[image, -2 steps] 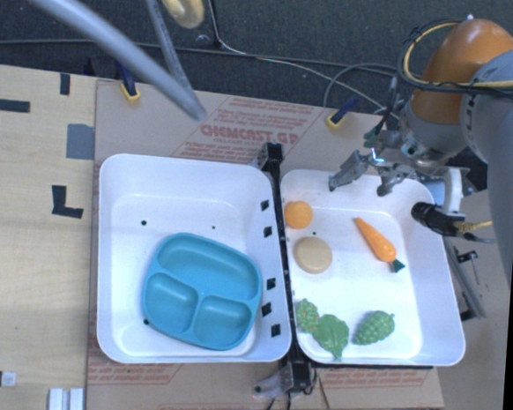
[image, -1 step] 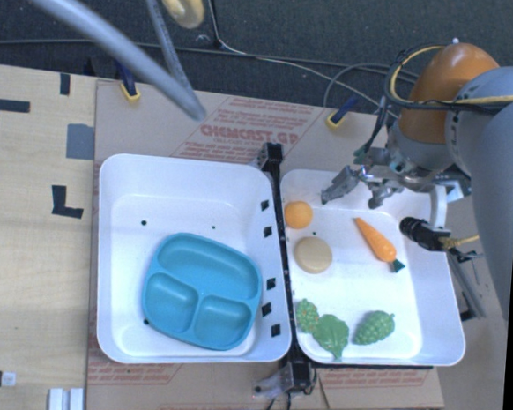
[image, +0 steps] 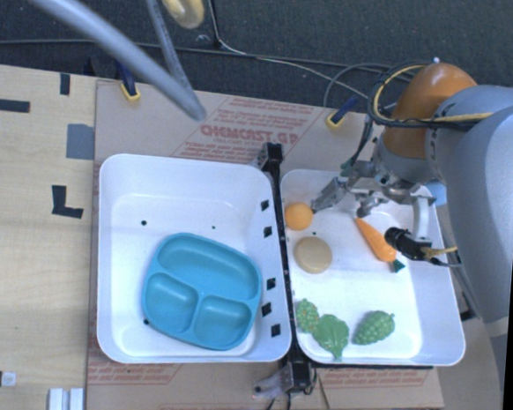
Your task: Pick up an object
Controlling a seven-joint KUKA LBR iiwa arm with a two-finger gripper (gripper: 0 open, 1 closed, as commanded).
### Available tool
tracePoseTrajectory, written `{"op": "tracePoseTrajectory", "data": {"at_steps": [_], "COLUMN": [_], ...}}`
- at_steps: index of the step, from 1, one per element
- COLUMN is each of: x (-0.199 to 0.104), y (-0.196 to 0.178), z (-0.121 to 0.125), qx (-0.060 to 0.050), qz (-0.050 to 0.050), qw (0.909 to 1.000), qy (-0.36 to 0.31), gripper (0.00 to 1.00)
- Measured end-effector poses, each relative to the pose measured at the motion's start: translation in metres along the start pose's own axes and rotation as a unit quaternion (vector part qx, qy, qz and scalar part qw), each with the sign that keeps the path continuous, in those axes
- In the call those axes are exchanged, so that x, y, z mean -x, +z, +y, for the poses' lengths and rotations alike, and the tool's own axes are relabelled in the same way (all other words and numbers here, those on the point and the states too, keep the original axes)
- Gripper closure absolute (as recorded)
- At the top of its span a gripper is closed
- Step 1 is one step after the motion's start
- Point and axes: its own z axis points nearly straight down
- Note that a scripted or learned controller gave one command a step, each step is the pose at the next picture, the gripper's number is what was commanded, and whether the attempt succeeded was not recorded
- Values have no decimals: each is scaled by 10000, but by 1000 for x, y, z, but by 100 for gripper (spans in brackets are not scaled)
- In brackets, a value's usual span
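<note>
My gripper (image: pixel 347 201) hangs over the back of the right bin (image: pixel 436 333), its two fingers spread open with nothing between them. A small orange ball (image: pixel 298 216) lies just left of the left fingertip. An orange carrot (image: pixel 376 240) lies just right of the right fingertip. In front of the gripper sits a beige round piece (image: pixel 314 255). Along the bin's front lie three green vegetables (image: pixel 306 315) (image: pixel 330 332) (image: pixel 373 327).
The left bin (image: pixel 124 198) holds a blue divided plate (image: pixel 203 291). A black divider strip (image: pixel 273 245) runs between the two bins. Cables (image: pixel 354 84) trail behind the right bin near the arm's orange band (image: pixel 433 90).
</note>
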Motion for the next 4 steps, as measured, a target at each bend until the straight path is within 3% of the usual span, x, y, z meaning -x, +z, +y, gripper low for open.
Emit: {"op": "tracePoseTrajectory", "data": {"at_steps": [1,3,4], "x": [-1,0,0], "y": [-14,-140,-173], "z": [1,-4,-3], "qx": [20,60,46], "qz": [0,7,11], "qw": [10000,10000,10000], "qy": [-8,0,1], "gripper": [100,100,100]}}
